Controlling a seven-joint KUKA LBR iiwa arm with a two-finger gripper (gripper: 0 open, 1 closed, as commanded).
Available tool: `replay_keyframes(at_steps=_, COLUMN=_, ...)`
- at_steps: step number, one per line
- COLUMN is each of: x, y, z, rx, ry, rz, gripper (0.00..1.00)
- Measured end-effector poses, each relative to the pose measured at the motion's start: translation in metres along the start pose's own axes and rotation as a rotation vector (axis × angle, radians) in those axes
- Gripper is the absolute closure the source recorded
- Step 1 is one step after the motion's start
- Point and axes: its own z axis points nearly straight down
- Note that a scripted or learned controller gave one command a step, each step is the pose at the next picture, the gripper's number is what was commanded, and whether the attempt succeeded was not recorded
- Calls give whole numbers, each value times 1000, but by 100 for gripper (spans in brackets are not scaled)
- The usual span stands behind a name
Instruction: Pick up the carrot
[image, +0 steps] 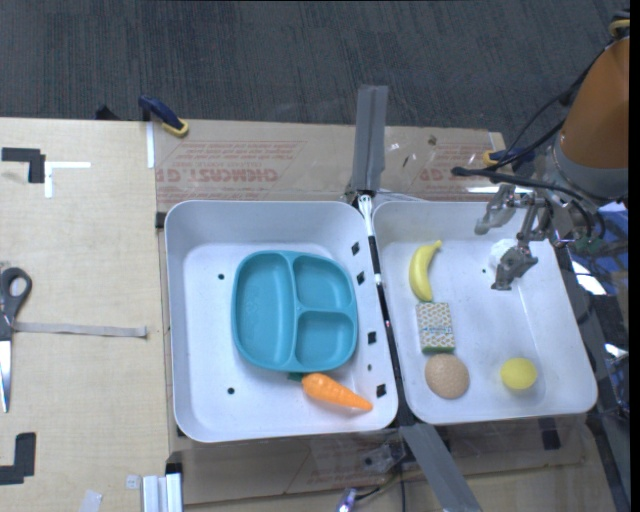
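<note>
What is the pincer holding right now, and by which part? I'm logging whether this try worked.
Nothing. The pincer hangs over the right bin, while the carrot lies in the left bin.

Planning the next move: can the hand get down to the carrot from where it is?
Probably yes. The carrot lies uncovered in the left bin, just touching the blue tray. The hand hangs over the right bin, so it must cross the divider.
</note>
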Motion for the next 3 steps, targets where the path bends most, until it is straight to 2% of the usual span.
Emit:
replay_keyframes(at_steps=1, x=93, y=4, z=43, rx=-1, ry=0, rz=-237, gripper=0)
replay_keyframes(at_steps=2, x=108, y=-40, z=139, rx=0, ry=-2, rz=-334, gripper=0)
replay_keyframes(at_steps=3, x=109, y=12, z=139, rx=-1, ry=-1, rz=-387, gripper=0)
